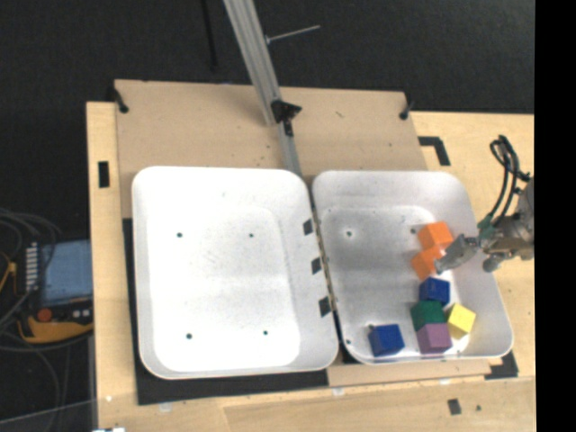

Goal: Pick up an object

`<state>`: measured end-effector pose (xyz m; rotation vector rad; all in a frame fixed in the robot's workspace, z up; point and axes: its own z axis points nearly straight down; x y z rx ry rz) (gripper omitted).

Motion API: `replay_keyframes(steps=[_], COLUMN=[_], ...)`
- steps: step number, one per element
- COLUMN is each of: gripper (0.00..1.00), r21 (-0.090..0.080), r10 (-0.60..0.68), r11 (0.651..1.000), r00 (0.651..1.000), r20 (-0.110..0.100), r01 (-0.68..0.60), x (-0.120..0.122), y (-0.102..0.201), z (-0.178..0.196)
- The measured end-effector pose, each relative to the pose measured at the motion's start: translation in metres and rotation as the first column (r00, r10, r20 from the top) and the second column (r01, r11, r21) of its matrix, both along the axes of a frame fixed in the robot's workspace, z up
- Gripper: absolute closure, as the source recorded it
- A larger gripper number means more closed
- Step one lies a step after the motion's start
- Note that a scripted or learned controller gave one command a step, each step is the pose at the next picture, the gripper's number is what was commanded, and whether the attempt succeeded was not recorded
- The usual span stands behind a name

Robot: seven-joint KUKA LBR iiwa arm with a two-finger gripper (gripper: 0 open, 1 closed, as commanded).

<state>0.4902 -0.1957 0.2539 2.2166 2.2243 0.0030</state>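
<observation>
The gripper (pixel 457 252) reached into the right bin (pixel 378 196) beside two orange blocks (pixel 436 236); finger state couldn't be told.

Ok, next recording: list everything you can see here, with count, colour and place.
Bins: 2, white, side by side on the bench; left bin, right bin.
Orange blocks: 2, right bin, upper right; one above the other.
Blue blocks: 2, right bin; one under the orange pair, one near the front wall.
Green block: 1, right bin, below the upper blue one.
Purple block: 1, right bin, front right.
Yellow block: 1, right bin, right of green and purple.
Metal pole: 1, grey, slanting behind the bins.
Handheld controller: 1, blue screen, off the bench's left edge.
Gripper: 1, grey, at the right bin's right wall, beside the orange blocks.
</observation>
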Motion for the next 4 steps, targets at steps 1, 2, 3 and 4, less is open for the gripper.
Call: replay_keyframes(steps=[1,2,3,4], gripper=[0.00,0.00,0.00,0.00], r21=[0.000,-0.002,-0.002,-0.014], r10=[-0.002,-0.007,-0.009,-0.010], r11=[1.000,1.000,1.000,1.000], r00=[1.000,1.000,1.000,1.000], r20=[0.000,-0.005,-0.006,0.011], r01=[0.002,0.007,0.009,0.010], x=[0.000,0.008,0.014,0.014], y=[0.000,-0.001,0.004,-0.002], z=[0.000,-0.046,-0.094,-0.130])
